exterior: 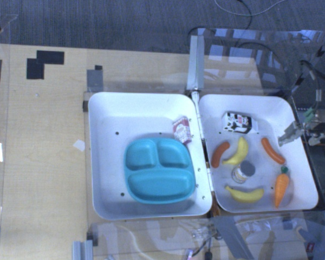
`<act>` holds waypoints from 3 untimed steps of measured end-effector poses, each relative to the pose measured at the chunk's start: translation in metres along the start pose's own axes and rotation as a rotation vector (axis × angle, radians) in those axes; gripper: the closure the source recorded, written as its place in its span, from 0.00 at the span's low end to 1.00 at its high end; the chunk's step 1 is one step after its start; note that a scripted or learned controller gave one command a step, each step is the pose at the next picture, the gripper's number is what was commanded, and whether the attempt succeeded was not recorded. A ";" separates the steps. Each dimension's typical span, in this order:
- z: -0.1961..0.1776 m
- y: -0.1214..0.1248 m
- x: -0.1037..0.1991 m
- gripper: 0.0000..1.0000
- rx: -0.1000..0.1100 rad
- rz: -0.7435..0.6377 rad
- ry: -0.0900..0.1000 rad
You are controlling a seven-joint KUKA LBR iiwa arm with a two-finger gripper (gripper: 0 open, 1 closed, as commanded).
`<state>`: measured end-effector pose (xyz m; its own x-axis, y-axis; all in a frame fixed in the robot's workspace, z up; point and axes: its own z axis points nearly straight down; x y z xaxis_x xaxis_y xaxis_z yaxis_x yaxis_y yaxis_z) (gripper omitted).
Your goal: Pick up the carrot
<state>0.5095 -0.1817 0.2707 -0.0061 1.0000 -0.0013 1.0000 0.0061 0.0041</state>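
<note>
— Where is the gripper (pixel 290 133)?
— At the right bin's (pixel 299 114) far right rim; whether it is parted or closed, I cannot tell.
— And the carrot (pixel 281 188)?
— In that bin's near right corner, green top away from us, just below a sausage (pixel 272 150). Two bananas (pixel 238 151), a can (pixel 241 173) and a second sausage (pixel 220 153) lie left of it. A blue tray (pixel 159 170) sits in the left bin (pixel 105 145).
</note>
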 end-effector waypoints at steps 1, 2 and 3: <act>0.175 -0.020 -0.009 0.00 -0.003 -0.292 -0.001; 0.181 -0.019 -0.022 0.00 -0.008 -0.298 0.001; 0.180 -0.017 0.034 0.00 -0.013 -0.562 -0.008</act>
<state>0.4926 -0.1476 0.0904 -0.5382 0.8427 -0.0144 0.8426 0.5383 0.0128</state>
